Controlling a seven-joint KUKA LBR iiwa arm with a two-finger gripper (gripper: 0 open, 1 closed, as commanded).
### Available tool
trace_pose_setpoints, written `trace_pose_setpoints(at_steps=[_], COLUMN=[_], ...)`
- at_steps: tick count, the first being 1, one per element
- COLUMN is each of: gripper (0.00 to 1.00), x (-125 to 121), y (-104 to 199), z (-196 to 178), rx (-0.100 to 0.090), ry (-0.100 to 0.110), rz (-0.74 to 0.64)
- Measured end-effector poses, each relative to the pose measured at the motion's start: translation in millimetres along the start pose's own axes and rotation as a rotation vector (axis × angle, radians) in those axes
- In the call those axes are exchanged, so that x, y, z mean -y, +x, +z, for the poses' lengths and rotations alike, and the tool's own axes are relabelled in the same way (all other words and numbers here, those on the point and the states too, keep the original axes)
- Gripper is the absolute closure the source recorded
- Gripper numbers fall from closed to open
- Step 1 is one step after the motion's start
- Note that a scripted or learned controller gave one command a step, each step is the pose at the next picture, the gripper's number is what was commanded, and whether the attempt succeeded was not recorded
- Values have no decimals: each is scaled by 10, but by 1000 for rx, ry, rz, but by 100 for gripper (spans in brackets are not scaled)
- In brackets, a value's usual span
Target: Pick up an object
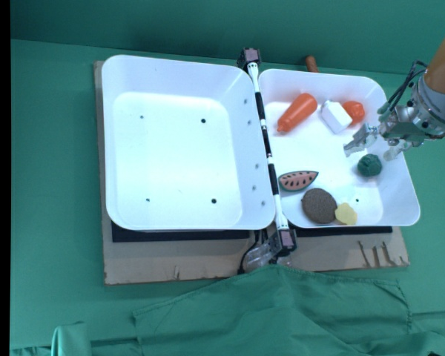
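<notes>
The right bin (pixel 394 199) holds an orange carrot (pixel 297 112), a white block (pixel 335 116), a small orange-red piece (pixel 354 110), a watermelon slice (pixel 297 179), a brown oval (pixel 319 205), a yellow piece (pixel 346 213) and a dark green ball (pixel 369 165). My gripper (pixel 374 144) hangs over the bin's right side, just above the green ball, with its fingers (pixel 358 140) spread apart and nothing between them.
The left bin (pixel 119 80) lies beside the right one, joined by a black-and-white divider rod (pixel 265 139). Both rest on cardboard (pixel 133 265). Green cloth (pixel 282 310) is bunched at the front. A small orange item (pixel 310 63) lies behind the right bin.
</notes>
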State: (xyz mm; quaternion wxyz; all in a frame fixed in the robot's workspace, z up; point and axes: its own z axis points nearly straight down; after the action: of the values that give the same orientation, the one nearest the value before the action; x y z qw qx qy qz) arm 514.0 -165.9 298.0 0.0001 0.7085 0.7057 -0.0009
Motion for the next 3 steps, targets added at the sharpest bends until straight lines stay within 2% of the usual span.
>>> trace_pose_setpoints(at_steps=[1,2,3], gripper=[100,100,100], x=[-19,-28,-645], y=[-20,0,387], z=[-94,70,209], rx=[2,-1,1], ry=[-1,3,-4], rz=[3,0,-6])
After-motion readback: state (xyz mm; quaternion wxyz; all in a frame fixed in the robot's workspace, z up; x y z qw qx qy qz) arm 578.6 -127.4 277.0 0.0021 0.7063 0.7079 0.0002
